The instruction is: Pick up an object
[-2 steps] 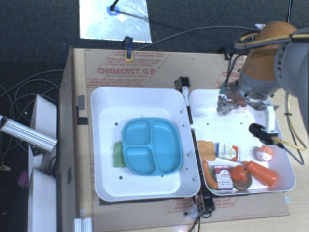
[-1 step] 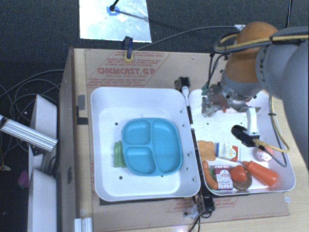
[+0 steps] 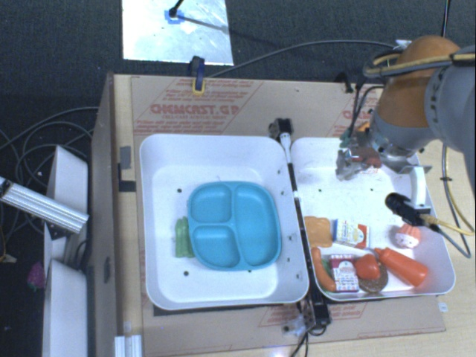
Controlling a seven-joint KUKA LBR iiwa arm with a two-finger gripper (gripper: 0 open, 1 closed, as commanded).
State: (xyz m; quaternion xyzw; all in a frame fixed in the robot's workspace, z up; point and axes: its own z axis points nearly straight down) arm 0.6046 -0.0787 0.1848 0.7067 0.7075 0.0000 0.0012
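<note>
My gripper (image 3: 348, 166) hangs over the far left part of the right bin (image 3: 320, 152), above bare white floor. Nothing shows between its tips. The objects lie in a cluster at the near end of that bin: an orange bread-like piece (image 3: 317, 230), a small carton (image 3: 349, 233), a red box (image 3: 342, 273), a red tomato (image 3: 368, 265) on a brown disc, an orange bottle-shaped thing (image 3: 402, 266), a thin carrot (image 3: 320, 267) and a small pink and white piece (image 3: 407, 236). The gripper stands well behind all of them.
The left bin (image 3: 160, 199) holds a blue divided plate (image 3: 233, 224) with a green piece (image 3: 182, 237) beside its left edge. A black clip (image 3: 282, 129) sits where the two bins meet at the far side. Cardboard lies under both bins.
</note>
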